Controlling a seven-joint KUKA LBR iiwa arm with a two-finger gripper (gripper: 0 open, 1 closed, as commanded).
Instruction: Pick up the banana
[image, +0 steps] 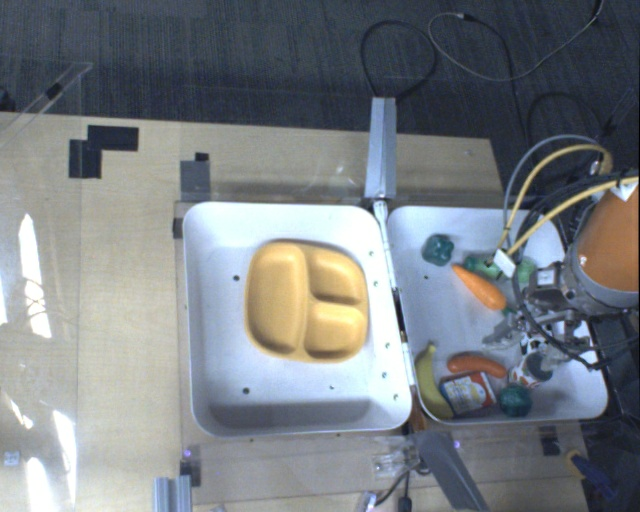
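Note:
The banana (428, 381), yellow with a greenish tip, lies curved along the left wall of the right bin (560, 405), near its front corner. My gripper (528, 330) hangs over the right half of that bin, well to the right of the banana and apart from it. An orange sausage-shaped toy (476, 363) and a small printed packet (467, 393) lie between the banana and the gripper. Nothing can be seen held by the gripper.
In the right bin there are also a carrot (480, 288), a teal lump (437, 249), a small green piece (487, 267) and a teal ball (515, 401). The left bin (210, 330) holds a yellow divided tray (305, 300). Yellow cables (545, 195) arc above the arm.

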